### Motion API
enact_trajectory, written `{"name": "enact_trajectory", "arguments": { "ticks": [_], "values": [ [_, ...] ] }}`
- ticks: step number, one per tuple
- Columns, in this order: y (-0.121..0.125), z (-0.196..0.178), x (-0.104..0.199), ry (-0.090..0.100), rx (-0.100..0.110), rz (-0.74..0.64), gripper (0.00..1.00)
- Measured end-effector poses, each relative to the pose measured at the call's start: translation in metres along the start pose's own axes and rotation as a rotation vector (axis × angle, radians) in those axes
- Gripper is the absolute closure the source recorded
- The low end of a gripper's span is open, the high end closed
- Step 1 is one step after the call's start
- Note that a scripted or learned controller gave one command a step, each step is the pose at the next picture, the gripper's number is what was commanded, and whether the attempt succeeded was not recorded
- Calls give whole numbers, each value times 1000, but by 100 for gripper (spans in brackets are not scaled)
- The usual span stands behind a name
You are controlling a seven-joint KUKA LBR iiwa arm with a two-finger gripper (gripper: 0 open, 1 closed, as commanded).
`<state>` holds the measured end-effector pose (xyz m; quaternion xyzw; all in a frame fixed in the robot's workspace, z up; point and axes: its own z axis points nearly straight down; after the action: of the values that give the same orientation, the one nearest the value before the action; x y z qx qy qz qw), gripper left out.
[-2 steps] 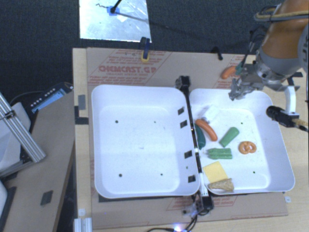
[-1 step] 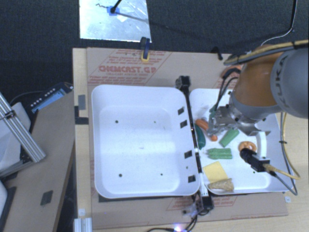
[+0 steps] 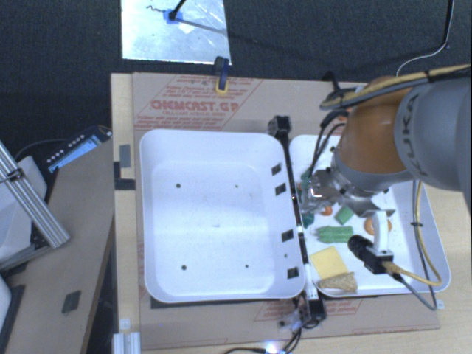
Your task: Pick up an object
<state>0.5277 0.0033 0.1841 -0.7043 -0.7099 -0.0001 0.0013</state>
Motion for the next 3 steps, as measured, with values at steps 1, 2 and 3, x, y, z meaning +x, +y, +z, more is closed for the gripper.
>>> {"name": "enact_trajectory", "arguments": {
  "ticks": [1, 2, 3],
  "values": [
    [11, 0, 41, -1, -3, -1, 100],
    [13, 34, 136, 2, 0, -6, 100],
    [50, 0, 170, 1, -8, 1, 100]
  ]
}}
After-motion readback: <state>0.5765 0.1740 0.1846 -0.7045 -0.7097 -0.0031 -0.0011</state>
